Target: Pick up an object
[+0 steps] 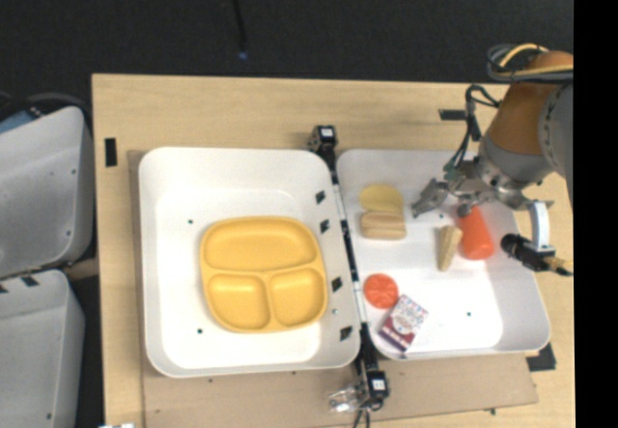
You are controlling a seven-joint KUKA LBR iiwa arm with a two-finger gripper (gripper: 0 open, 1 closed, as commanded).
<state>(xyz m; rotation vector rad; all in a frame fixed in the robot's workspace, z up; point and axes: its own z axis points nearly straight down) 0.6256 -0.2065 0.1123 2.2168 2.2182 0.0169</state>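
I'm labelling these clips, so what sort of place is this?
Probably a robot test bench, not a kitchen: two white bins on a wooden bench, a grey arm reaching in, and toy food.

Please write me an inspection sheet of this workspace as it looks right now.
Surface: light wooden bench bearing two shallow white bins.
Job's things: right bin holds a tan bread-like block, an orange cylinder, a beige wedge, a red round lid and a small printed packet.
Clutter: yellow divided plastic tray in left bin.
Hand: hand above right bin, beside the orange cylinder.
Cables: thin dark cable on floor.
Surroundings: dark floor; grey cases at left.
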